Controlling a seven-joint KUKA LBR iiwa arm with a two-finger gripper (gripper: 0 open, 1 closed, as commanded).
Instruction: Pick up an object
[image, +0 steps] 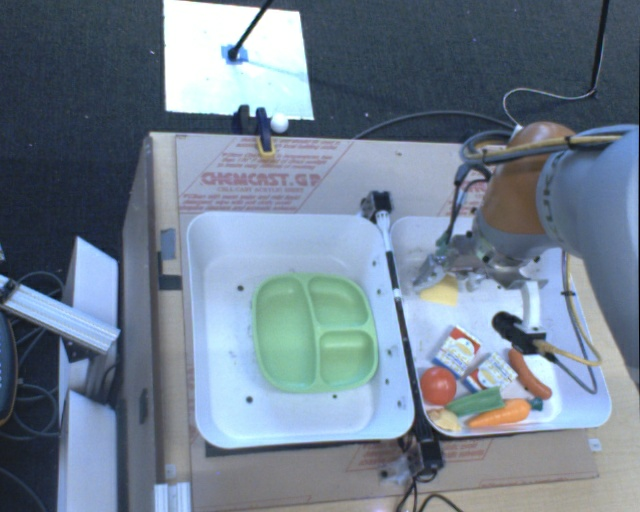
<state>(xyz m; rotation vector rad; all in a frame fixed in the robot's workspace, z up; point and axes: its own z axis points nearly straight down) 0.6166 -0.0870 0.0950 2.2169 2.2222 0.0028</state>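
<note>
Two shallow white bins sit side by side on a bench. The left bin (215, 330) holds a green divided plate (315, 332). The right bin (585, 405) holds small toy foods: a yellow wedge (440, 292) toward its far left, and nearer, two small cartons (472, 360), a tomato (438, 385), a green vegetable (478, 402), a carrot (500, 414) and a sausage (530, 374). The grey arm reaches in from the right, and its gripper (447, 265) hangs low just above the yellow wedge. Whether the gripper is apart or together cannot be told here. The wedge, lying apart from the other items, looks the likeliest target. A clean pick would probably mean centring over it, descending straight, and closing before lifting.
</note>
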